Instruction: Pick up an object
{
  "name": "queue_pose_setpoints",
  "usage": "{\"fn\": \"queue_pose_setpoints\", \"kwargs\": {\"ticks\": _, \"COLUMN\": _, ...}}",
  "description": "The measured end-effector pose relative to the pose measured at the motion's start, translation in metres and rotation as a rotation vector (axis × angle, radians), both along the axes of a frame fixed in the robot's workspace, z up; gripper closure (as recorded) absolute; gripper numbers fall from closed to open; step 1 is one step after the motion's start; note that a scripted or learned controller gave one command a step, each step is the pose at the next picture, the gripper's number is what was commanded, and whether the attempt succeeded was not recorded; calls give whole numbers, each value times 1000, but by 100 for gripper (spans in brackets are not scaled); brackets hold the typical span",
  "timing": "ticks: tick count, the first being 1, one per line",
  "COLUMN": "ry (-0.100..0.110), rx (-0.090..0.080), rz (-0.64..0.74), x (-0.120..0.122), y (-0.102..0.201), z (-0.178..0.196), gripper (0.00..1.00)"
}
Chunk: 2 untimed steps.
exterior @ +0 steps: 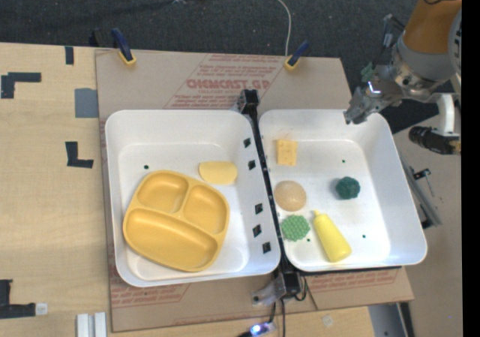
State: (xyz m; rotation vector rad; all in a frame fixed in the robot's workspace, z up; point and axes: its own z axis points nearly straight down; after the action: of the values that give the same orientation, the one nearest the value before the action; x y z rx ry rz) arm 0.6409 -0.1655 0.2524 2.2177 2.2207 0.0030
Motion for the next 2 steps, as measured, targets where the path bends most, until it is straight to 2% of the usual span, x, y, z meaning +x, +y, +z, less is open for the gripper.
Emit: {"fn": "queue_pose_setpoints", "kwargs": {"ticks": 2, "ry": 6, "rx": 2, "rz": 3, "x": -28, "y": 86, "z": -20, "gripper": 100}}
